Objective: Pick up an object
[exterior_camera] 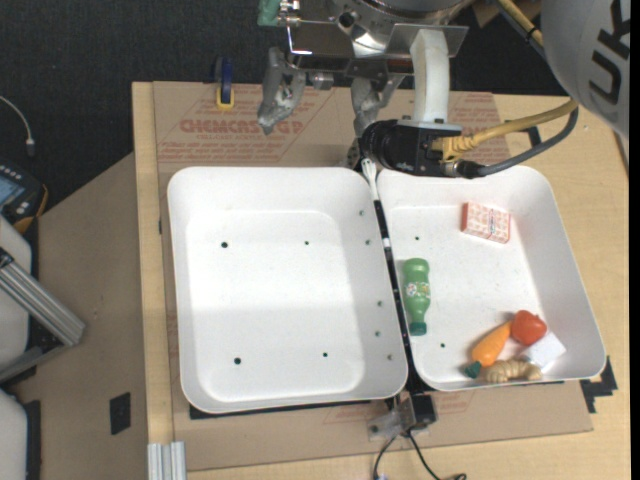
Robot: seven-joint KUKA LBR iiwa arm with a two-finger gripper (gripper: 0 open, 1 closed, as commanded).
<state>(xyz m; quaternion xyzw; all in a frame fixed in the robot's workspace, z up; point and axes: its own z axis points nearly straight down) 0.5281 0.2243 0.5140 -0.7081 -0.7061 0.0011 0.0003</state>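
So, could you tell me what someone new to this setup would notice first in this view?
Probably the gripper, hanging open above the cardboard behind the two bins with nothing between its fingers. Next, the colour in the right bin: a green bottle lying against its left wall, a red-patterned box near the back, and an orange carrot beside a red tomato in the front corner.
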